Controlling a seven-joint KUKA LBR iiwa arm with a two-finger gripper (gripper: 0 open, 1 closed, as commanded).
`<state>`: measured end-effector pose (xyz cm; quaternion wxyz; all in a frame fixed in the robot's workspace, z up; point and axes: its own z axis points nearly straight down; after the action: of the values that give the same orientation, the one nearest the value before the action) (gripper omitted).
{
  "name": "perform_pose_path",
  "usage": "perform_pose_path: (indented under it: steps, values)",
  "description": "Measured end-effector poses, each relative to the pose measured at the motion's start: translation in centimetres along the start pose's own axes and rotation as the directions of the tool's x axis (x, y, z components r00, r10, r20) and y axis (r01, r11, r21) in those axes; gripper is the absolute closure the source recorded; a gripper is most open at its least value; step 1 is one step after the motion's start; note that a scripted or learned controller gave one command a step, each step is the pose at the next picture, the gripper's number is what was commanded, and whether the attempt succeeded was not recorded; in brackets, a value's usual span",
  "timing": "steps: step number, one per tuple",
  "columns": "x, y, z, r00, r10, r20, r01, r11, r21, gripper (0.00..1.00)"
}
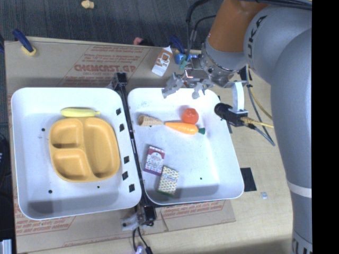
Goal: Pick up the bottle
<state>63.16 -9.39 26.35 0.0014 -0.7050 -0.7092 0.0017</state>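
Two shallow white bins (32, 157), no bottle I could spot

Grey two-finger gripper (184, 89) hung at 12 o'clock over the right one, fingers spread, holding nothing; two small boxes, one orange plastic carrot (181, 127) inside.

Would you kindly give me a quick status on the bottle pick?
Gripper open, above right bin's far edge, holding nothing. No bottle identifiable. Tomato, carrot just below gripper.

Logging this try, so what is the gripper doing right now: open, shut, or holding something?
Gripper: open, holding nothing, above the far edge of the right bin.
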Motion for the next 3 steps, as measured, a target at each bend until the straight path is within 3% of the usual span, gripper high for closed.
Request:
perform_pose_path:
  steps: [1,2,3]
  values:
    - [0.1,0.0,-1.0,1.000,-0.005,0.000,0.005,1.000,0.002,1.00]
    - [4.2,-9.8,7.3,1.000,-0.007,-0.001,0.007,1.000,0.003,1.00]
    - [6.2,-15.5,7.3,0.998,0.069,-0.001,-0.069,0.998,0.002,1.00]
